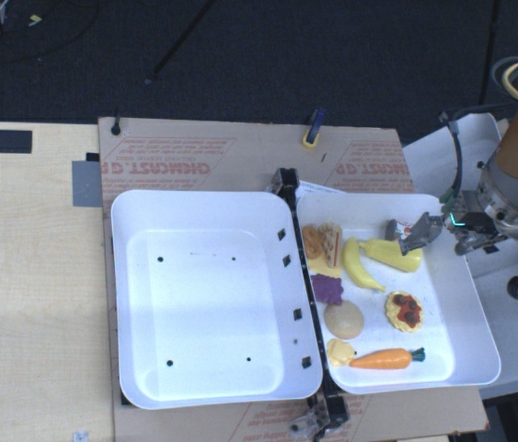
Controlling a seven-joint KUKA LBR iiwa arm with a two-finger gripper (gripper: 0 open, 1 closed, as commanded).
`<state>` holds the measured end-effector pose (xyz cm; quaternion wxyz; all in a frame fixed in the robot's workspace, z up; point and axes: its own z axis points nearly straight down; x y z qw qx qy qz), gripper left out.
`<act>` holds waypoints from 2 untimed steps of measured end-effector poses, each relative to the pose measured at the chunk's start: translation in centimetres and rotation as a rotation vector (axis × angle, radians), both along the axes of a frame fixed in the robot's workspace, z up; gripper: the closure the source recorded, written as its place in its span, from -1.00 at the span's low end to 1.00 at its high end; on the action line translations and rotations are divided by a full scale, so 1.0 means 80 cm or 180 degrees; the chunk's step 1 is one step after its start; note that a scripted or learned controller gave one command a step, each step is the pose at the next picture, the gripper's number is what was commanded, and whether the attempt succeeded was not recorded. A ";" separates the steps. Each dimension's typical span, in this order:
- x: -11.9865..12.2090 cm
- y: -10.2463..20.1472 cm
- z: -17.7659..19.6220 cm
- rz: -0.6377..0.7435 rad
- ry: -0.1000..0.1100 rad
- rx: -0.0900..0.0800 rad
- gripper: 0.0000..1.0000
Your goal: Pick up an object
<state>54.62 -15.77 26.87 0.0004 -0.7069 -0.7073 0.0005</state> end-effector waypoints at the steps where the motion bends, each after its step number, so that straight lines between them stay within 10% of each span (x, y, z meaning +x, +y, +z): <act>1: 0.028 0.050 -0.154 0.0006 0.0042 0.0016 -1.00; 2: 0.079 0.079 -0.231 0.0003 0.0005 0.0004 -1.00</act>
